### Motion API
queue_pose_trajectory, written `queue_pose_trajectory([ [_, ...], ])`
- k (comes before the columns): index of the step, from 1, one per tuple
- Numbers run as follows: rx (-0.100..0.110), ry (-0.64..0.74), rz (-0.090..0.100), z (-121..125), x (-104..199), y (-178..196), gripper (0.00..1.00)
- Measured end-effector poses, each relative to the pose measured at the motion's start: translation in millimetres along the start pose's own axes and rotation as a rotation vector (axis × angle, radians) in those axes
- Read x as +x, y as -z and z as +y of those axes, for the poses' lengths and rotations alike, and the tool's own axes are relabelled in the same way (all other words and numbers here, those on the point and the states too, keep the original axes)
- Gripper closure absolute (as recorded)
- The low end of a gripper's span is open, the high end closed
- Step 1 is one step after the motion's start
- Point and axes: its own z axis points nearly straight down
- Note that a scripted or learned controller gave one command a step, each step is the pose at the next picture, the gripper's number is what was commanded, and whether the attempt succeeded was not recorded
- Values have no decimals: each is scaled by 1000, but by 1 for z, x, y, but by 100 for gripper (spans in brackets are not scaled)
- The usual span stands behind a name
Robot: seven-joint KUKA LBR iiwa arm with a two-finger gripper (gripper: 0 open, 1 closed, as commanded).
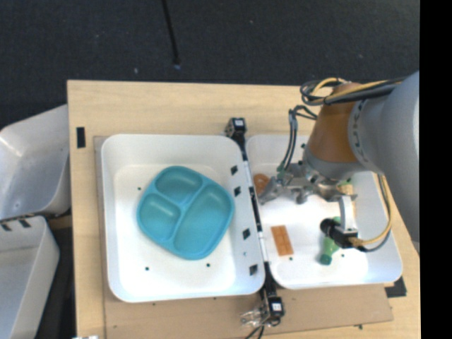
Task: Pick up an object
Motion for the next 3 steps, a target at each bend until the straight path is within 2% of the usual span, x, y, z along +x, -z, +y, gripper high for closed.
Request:
queue_pose_trajectory([
  [1,-8,-5,1,2,0,14,100],
  [2,-10,-5,1,-5,-2,75,100],
  [3,-8,3,1,-4,-3,119,100],
])
